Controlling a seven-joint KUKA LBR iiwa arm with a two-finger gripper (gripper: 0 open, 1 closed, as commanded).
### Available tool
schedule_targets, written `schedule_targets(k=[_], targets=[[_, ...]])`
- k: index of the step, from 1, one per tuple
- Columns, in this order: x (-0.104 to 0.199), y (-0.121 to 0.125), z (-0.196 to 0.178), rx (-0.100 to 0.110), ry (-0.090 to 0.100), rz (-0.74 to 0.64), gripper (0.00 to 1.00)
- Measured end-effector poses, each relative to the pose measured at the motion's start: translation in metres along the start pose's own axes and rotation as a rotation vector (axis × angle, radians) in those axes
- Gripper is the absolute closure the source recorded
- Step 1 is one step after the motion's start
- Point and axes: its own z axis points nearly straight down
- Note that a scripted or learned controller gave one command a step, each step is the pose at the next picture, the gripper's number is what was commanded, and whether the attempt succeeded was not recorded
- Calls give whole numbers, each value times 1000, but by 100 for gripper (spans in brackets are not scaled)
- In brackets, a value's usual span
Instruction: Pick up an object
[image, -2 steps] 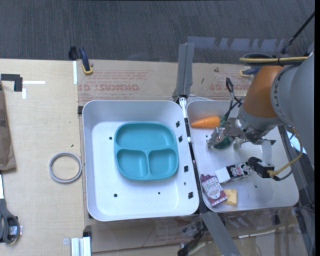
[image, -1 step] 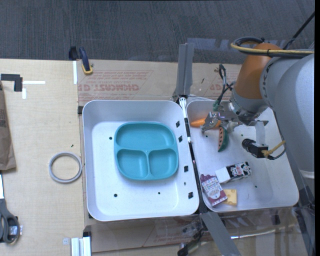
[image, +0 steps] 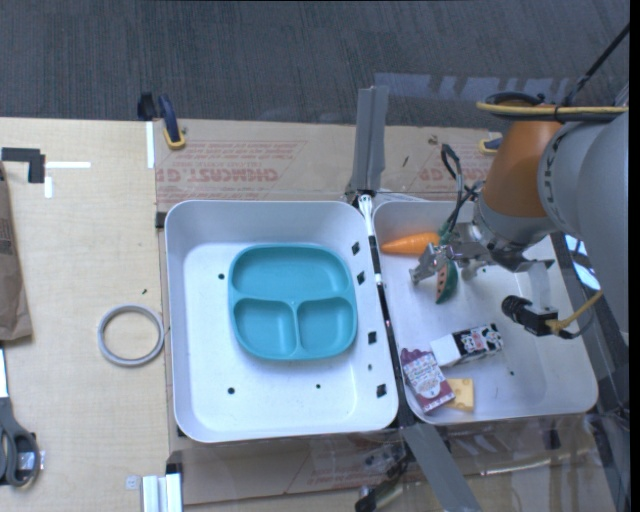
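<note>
1. Where the grey arm with its orange band (image: 525, 165) reaches in from the right, its hand (image: 437, 268) sits low over the upper part of the right-hand shallow white bin (image: 570, 385).
2. The metal fingers (image: 430, 268) point down and to the left; whether they are wide or narrow I cannot tell, since they blur together with what lies under them.
3. A green wedge-shaped toy with a reddish edge (image: 446, 283) lies right at the fingertips, touching or nearly touching them; I cannot tell whether it is gripped.
4. An orange carrot-shaped toy (image: 410, 242) lies just above and left of the hand, near the bin's top left corner.
5. Lower in the same bin rest a small black-and-white carton (image: 473, 343), a dark red printed packet (image: 424, 378) by the left wall, and a yellow block (image: 462, 393) just beside the packet.
6. The left-hand white bin (image: 195, 300) holds a turquoise plastic divided plate (image: 293, 301) with three compartments.
7. On the pale wooden table (image: 75, 240) to the left lies a grey ring of tape (image: 131, 334), well apart from both bins.
</note>
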Motion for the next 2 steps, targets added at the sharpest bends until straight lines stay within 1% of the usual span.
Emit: schedule_targets(k=[1,2], targets=[[-6,-39,0,0,1,-127,0],[-6,18,-1,-2,0,-100,0]])
